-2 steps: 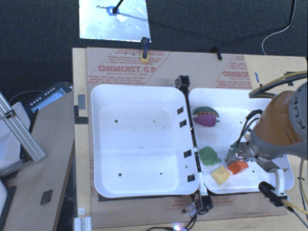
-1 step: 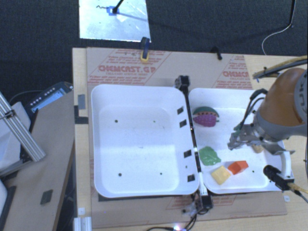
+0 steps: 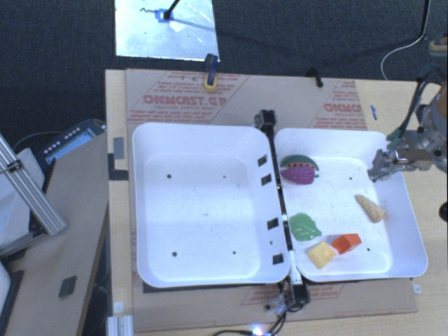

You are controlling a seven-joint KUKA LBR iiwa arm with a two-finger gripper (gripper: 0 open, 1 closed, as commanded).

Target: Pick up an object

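Camera view looks down at a slant on a surface (image 3: 119, 208) that bears two shallow white bins side by side, standing on a printed cardboard sheet (image 3: 182, 93). All the loose things lie in the right bin (image 3: 413, 257). A purple and green piece (image 3: 299, 169) sits near that bin's far left corner, close to the wall it shares with the left bin (image 3: 203, 208). A flat green piece (image 3: 304, 227) lies along the same wall, nearer the front. Just beside it, toward the front edge, a yellow block (image 3: 321, 255) and a red block (image 3: 346, 243) lie close together, perhaps touching. A tan, pointed piece (image 3: 370, 208) lies apart from them toward the right edge.

From the right the arm reaches in, and the hand (image 3: 379, 166) hangs over the right bin's far right part, beyond the tan piece and apart from it. Whether its tips are spread or closed cannot be told at this size, and nothing shows between them.

A silvery square plate (image 3: 164, 19) lies on the dark floor beyond the surface's far edge.
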